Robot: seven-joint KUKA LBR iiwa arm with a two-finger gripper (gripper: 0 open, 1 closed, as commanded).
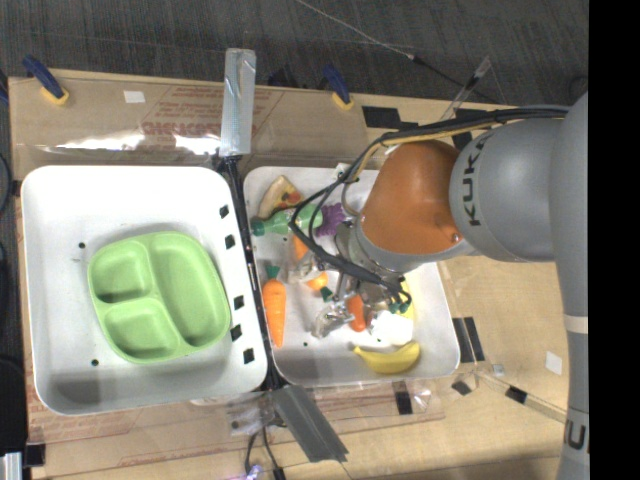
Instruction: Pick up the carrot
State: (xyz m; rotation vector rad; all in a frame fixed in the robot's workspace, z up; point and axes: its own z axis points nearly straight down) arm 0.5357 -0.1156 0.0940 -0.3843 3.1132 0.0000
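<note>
The left bin [60,268] held a green divided plate [158,296]. The right bin [440,298] held the carrot [273,310], lying lengthwise beside its left wall, a banana [388,357] near the front edge, and other small toy foods farther back. The gripper [345,313] hung over the bin's middle, near the carrot; its grasp could not be told.

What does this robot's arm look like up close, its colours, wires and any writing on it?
The arm is thick, rounded and grey, lettered KUKA in black, with a glossy orange band above the wrist. Black cables loop around it down to a small metallic gripper.
</note>
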